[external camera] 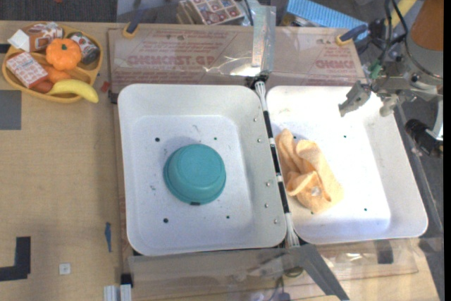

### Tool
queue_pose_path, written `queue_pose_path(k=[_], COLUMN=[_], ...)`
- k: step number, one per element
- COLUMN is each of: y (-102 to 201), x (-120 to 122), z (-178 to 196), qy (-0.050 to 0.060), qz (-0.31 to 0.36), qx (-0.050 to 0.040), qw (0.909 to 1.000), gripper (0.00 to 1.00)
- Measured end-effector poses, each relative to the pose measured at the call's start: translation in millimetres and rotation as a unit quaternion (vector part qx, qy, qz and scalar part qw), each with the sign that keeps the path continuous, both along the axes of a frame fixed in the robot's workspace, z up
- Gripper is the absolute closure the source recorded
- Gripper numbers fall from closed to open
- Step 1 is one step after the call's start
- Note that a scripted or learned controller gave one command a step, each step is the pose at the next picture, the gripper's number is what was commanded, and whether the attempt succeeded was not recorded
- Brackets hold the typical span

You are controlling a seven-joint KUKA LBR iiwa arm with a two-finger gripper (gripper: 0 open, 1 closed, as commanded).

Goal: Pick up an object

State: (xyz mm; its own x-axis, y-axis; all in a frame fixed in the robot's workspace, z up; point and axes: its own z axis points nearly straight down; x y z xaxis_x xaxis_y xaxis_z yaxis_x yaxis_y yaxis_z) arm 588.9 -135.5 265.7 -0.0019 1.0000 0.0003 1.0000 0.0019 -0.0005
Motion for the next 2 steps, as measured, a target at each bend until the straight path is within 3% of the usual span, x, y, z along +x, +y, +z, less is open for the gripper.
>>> queue_pose_path(k=[1,2], y=[-19.6,-12.8], x=[17.6,11.0], z=[-108.6,-154.9], qy=[0.000,0.000], qz=[-0.022,-0.038], qx=[-0.0004,-0.0001], qw=[0.9998,0.9993], gripper=[0.00,0.00])
